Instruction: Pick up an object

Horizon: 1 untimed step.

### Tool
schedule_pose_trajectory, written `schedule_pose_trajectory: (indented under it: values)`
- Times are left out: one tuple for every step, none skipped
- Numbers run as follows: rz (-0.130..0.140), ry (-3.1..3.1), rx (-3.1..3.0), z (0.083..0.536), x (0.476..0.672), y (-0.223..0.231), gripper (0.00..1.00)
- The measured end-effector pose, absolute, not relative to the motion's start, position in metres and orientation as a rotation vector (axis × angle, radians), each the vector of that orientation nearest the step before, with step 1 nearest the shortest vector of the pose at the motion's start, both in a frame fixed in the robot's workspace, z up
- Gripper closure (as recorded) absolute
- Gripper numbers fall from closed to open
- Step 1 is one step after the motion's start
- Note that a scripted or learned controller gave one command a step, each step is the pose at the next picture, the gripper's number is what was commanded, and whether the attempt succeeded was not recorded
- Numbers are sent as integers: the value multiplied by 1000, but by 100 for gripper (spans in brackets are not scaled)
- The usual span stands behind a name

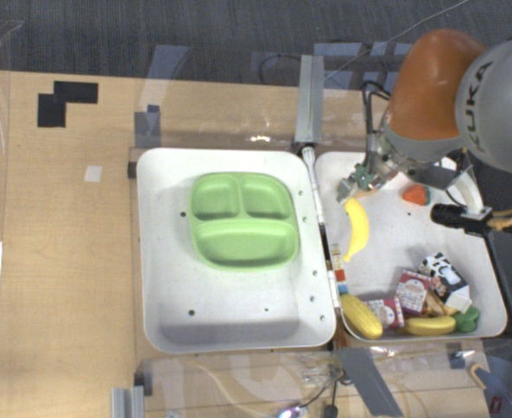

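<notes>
Camera view, wooden bench [56, 233], grey carpet [195, 11] behind

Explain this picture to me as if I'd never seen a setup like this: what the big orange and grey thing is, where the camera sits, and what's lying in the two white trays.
One camera, fixed above a bench, looks down at a slant. The orange and grey shape is a robot arm reaching in from the right. Its gripper hangs low over the right bin, just above a banana; nothing can be seen held in it. The left bin holds a green divided plate. In the right bin's near corner lies a heap of toy food: a corn cob, a second yellow piece, a red carton and a black and white toy. A small orange piece lies by the arm.
</notes>
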State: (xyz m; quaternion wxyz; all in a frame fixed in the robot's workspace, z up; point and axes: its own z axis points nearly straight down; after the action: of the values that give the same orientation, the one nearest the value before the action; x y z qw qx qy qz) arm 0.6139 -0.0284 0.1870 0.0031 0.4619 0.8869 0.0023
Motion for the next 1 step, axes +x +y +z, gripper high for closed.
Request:
schedule_pose_trajectory:
  values:
    - [7, 2526, 1861, 242, 657, 13, 100]
